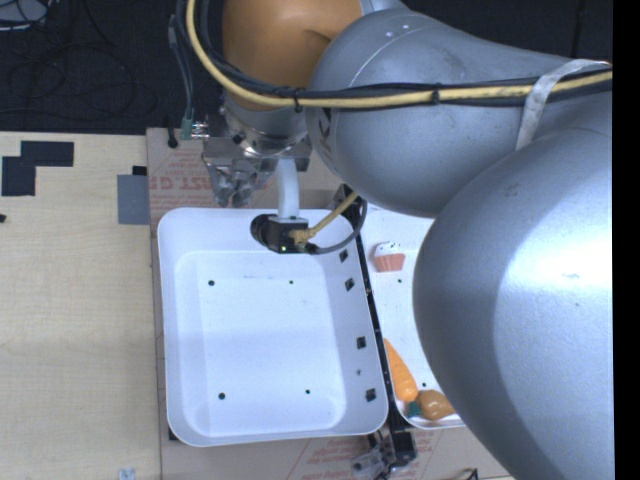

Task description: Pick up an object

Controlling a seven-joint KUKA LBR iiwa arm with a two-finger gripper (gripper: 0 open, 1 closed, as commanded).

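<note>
My gripper [236, 182] hangs over the far rim of the left white bin [180, 268], just beyond its back edge, under the orange wrist band. Nothing shows in its grasp. In the right bin [404, 298], mostly hidden by the arm, lie a small pink and white cupcake toy [388, 258], an orange carrot [400, 370] and a tan rounded piece [435, 405] near the front rim.
A white post with a black fitting and a yellow cable [284, 230] hangs from the wrist over the left bin's far side. The big grey arm covers the right half of the view. Pale bench with dark patches [130, 198] lies to the left.
</note>
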